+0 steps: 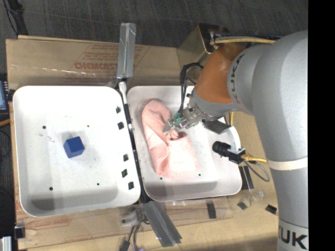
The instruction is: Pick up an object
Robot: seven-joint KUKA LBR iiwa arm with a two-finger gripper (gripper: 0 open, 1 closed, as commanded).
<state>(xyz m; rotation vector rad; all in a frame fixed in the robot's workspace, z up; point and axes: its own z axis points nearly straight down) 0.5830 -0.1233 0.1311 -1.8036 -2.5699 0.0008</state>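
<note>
In the right-hand bin (225,184), a pink cloth (165,140) lies crumpled along the left half of the floor, running from near the far wall toward the near wall and widening at its lower end. The hand (174,125) is lowered onto the middle of this cloth; its metal fingertips (170,123) press into the folds, and a small tuft of pink fabric appears gathered between them, so the hand reads as closed narrowly on the cloth, which otherwise rests flat on the bin floor. Above the hand, the orange band (217,80) and the grey arm (272,103) enter from the right, crossing the right bin's far corner. A black cylindrical fitting with a yellow cable (230,151) hangs beside the arm over the right side of this bin. In the left-hand bin (26,119), a blue cube (74,146) sits alone on the floor, left of centre and well apart from the hand. The two bins stand side by side on the counter (68,56), their adjoining rims touching along a row of black clips (125,158).
</note>
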